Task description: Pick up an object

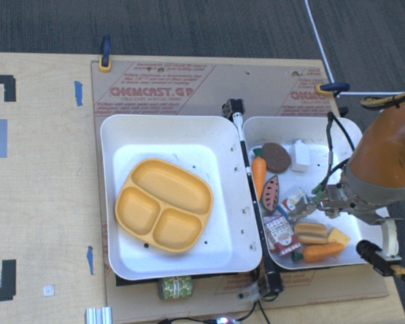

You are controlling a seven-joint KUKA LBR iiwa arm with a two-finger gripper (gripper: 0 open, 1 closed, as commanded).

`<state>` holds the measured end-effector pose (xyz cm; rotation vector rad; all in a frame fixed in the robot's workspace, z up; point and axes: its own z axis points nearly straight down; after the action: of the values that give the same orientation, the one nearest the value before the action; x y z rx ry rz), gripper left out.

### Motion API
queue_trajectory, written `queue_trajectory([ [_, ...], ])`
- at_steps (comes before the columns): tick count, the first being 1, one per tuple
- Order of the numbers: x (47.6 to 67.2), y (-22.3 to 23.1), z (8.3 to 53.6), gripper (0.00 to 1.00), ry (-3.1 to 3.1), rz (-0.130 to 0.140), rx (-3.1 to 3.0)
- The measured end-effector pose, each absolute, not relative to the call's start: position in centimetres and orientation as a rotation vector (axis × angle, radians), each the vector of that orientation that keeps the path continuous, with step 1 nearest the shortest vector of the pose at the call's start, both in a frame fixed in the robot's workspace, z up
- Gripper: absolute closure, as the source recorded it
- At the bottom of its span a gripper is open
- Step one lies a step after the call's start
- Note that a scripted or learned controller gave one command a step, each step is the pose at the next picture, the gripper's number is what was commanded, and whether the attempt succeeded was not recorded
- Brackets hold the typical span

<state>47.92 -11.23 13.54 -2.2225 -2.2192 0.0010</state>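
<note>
The right bin point(351, 128) holds several toy foods: an orange carrot point(258, 175), a brown round cookie point(277, 157), a white block point(301, 154), a watermelon slice point(271, 193), a red packet point(280, 233), a hot dog point(311, 232), a yellow cheese wedge point(338, 237) and a second orange piece point(322, 252). My gripper point(299, 208) reaches in from the right and hangs low over the bin's middle. It is just above a small pale item point(293, 197), between the watermelon slice and the hot dog. Nothing can be seen lifted.
The left bin point(115, 147) holds a yellow divided plate point(163, 204). A green can point(177, 287) lies on the bench below that bin. Blue clamps point(105, 52) point(332, 86) hold the brown board's far edge. A black cable point(334, 137) loops over the right bin's far side.
</note>
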Motion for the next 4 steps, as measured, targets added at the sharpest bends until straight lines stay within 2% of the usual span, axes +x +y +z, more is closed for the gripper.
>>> queue_trajectory([
  [1,50.2,-9.4,8.9,0.00,-2.226,-0.010,-2.228],
  [2,50.4,-9.2,10.1,1.00,-2.229,-0.019,-2.229],
  [3,48.0,-4.3,18.5,1.00,-2.224,-0.003,-2.220],
  [4,48.1,-2.0,18.5,1.00,-2.223,-0.003,-2.220],
])
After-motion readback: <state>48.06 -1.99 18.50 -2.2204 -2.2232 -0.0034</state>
